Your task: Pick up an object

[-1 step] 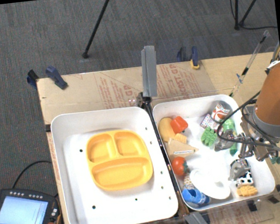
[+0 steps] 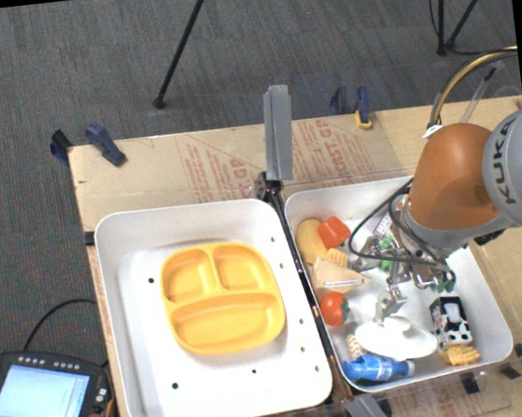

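- The gripper (image 2: 389, 302) hangs low in the right bin (image 2: 496, 306), over the clutter; whether it is spread or pinching anything I cannot tell.
- Just below it lies a white dish (image 2: 395, 337), with a blue bottle (image 2: 377, 368) at the bin's near wall.
- A red tomato (image 2: 334, 308) sits to its left.
- The left bin (image 2: 126, 342) holds a yellow divided tray (image 2: 222, 295).

You can't see the middle of the right bin (image 2: 497, 314); the arm (image 2: 456, 183) covers it. The claw (image 2: 394, 295) is too small and tangled to make out. The little things under it blur together. The arm runs off the right edge.
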